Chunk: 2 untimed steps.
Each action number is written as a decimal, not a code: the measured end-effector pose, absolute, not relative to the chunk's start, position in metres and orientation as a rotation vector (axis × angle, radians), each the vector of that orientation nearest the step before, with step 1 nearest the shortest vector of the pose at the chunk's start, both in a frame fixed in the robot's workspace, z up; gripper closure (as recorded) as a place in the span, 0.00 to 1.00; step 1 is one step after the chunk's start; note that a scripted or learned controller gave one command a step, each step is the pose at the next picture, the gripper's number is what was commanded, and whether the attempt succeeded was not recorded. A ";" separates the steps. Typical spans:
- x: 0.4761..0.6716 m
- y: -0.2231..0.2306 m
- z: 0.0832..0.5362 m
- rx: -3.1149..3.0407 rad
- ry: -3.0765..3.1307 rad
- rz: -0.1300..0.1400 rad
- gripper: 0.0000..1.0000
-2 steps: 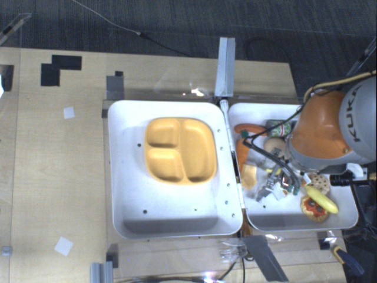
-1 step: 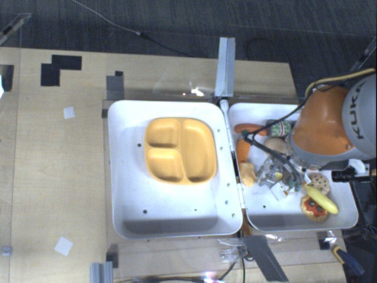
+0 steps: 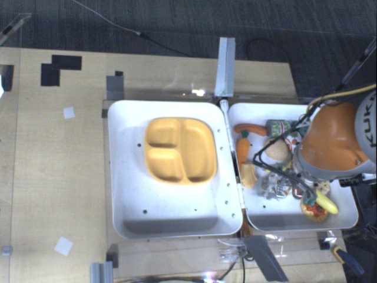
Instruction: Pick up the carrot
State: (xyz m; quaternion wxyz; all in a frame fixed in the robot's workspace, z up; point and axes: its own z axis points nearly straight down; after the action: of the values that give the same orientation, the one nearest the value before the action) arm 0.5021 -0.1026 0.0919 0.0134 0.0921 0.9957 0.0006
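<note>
Not done yet: carrot (image 3: 242, 148) lies at right bin's (image 3: 347, 220) left wall, arm's gripper (image 3: 281, 184) mid-bin beside it; jaws' state can't tell.

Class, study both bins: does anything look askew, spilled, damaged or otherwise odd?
Nothing stands out. The yellow divided plate sits flat in the left bin. The carrot lies whole by the right bin's left wall, among loosely piled toy food, with the end effector low beside it.

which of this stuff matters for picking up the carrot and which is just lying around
For the job: carrot; end effector; right bin.

Just lying about: yellow tray in the left bin; sausage; green can; banana.
</note>
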 end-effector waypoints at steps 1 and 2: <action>0.490 -0.167 0.097 -0.225 3.125 -0.004 1.00; 0.541 -0.118 0.104 0.174 3.126 0.002 1.00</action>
State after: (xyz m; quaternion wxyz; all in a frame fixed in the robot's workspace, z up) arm 0.5408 -0.1179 0.1041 0.0051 0.0555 0.9984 0.0006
